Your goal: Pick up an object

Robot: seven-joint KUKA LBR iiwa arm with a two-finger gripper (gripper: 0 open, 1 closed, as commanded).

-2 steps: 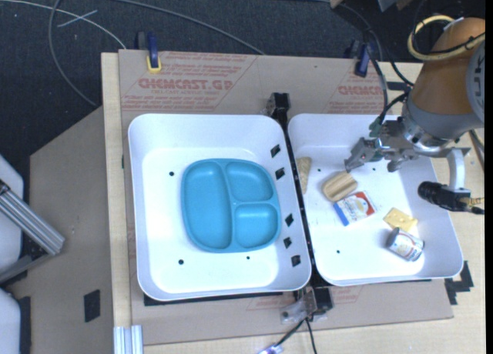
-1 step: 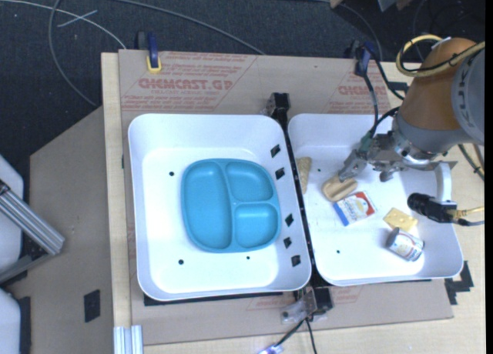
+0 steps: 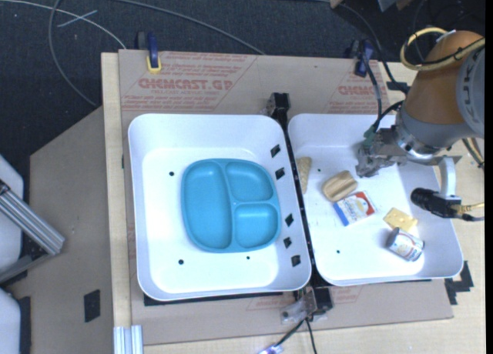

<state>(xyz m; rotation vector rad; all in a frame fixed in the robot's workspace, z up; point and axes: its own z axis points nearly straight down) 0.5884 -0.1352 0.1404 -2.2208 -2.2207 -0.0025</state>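
Observation:
My gripper (image 3: 370, 158) hangs over the back of the right bin (image 3: 331, 133), on the grey arm with the orange band coming in from the right. Just in front and to the left of it lies a tan bread roll (image 3: 340, 185). A red, white and blue packet (image 3: 355, 208) lies in front of the roll. Further right in the bin are a yellow cheese wedge (image 3: 400, 219) and a small tin can (image 3: 404, 245) on its side. A pale cone-shaped piece (image 3: 304, 172) rests against the bin's left wall. Nothing shows in the gripper's grasp.
The left bin (image 3: 154, 191) holds a blue divided plate (image 3: 229, 204). Black clips line the wall between the bins. A black and yellow part of the arm (image 3: 439, 202) sticks out over the right bin's right side. Cardboard edges surround both bins.

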